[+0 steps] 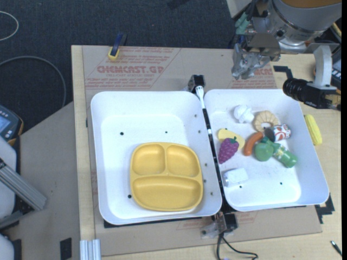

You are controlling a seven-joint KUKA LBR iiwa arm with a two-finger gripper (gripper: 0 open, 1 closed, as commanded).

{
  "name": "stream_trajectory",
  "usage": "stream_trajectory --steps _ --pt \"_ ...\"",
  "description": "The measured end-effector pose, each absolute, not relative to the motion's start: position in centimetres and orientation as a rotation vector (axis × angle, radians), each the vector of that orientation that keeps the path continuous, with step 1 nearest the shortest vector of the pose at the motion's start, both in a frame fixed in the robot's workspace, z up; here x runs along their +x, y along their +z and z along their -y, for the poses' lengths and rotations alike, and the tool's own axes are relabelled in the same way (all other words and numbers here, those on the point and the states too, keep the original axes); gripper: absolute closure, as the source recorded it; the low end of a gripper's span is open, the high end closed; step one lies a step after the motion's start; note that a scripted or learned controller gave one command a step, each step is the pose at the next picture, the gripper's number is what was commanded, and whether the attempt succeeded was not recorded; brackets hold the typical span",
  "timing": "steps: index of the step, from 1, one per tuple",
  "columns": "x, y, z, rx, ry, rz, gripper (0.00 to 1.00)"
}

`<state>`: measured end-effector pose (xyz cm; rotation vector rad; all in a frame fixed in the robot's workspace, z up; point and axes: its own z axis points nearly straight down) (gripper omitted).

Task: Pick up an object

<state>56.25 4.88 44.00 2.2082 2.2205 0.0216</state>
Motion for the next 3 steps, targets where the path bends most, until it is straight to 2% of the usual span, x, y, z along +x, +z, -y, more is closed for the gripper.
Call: stream_trajectory --steps 1,2,3 --pt "56.2 53.8 -10.5 2.207 0.021 -2.225 1.0" --pt "49.3 51.3 -9.0 2.223 -0.006 -2.226 1.0" --pt "61.8 53.5 -12.5 2.215 0.008 -2.221 1.0"
